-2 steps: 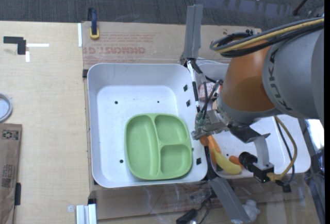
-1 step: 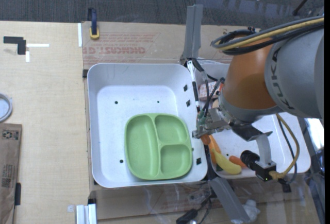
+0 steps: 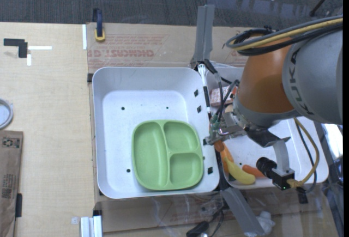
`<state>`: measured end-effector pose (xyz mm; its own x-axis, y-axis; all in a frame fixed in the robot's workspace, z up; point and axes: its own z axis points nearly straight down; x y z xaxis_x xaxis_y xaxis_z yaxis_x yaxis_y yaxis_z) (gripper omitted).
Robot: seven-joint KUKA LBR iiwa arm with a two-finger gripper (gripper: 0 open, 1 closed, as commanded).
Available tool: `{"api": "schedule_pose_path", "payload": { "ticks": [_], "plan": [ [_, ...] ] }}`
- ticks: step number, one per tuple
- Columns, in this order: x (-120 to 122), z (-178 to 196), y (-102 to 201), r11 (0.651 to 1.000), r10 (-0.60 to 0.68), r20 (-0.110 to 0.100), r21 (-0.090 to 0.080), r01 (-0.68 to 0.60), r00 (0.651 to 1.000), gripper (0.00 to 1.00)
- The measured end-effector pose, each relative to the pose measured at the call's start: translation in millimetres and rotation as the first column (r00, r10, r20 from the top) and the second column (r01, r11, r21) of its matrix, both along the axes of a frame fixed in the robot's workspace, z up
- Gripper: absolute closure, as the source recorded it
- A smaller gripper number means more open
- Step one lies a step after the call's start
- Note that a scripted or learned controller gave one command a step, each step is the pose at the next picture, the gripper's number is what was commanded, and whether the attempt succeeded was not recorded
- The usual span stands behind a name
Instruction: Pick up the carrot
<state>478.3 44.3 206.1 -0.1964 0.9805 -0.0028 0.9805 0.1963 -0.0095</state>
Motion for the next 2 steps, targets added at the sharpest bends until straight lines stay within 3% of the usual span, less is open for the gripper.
{"api": "schedule_pose_path", "payload": {
  "ticks": [1,2],
  "plan": [
    [-2,-52,116,0.929,0.369,0.002,0.004,-0.369,0.929,1.0],
    [40,6,92,0.946,0.323,0.007,0.003,-0.323,0.946,1.0]
  ]
}}
